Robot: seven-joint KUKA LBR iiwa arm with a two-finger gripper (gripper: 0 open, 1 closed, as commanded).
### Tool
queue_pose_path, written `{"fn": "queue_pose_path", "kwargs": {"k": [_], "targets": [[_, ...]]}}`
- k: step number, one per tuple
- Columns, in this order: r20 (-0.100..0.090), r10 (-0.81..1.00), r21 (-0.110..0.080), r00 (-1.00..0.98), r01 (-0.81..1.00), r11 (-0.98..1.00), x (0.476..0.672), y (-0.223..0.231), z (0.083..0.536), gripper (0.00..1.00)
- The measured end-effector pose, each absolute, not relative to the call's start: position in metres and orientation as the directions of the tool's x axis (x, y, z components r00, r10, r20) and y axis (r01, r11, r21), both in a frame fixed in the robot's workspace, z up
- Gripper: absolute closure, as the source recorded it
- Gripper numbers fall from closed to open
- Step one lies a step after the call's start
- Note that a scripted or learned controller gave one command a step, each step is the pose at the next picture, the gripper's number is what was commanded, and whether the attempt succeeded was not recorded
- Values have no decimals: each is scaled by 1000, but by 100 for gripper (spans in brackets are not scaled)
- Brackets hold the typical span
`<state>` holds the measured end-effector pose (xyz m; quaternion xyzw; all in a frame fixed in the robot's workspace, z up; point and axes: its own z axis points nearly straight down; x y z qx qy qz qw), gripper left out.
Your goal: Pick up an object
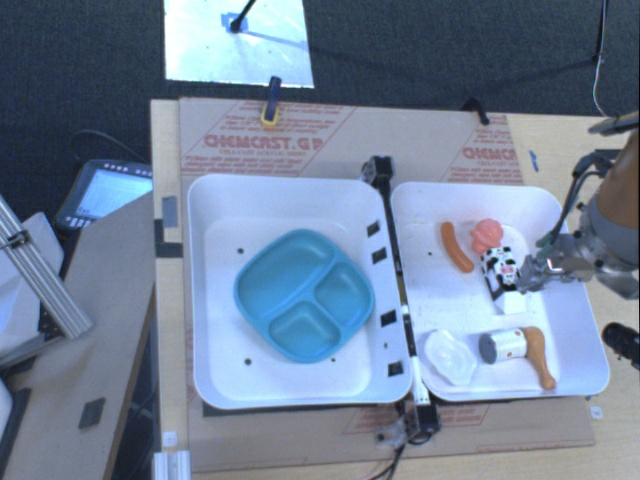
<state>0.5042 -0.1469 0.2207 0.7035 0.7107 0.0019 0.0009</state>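
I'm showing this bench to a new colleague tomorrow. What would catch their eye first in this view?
Most likely the blue divided plate, alone in the left bin. Next, the cluster in the right bin: an orange sausage, a pink lump, a black-and-white cow toy, a small can and a clear cup. The tool reaches in from the right, beside the cow toy.

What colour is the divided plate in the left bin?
Light blue all over; the divided plate shows plainly in the camera view.
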Motion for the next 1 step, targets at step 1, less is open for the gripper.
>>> {"fn": "queue_pose_path", "kwargs": {"k": [1], "targets": [[1,1000,3,-10,1000,10,502,-99,230,100]]}}
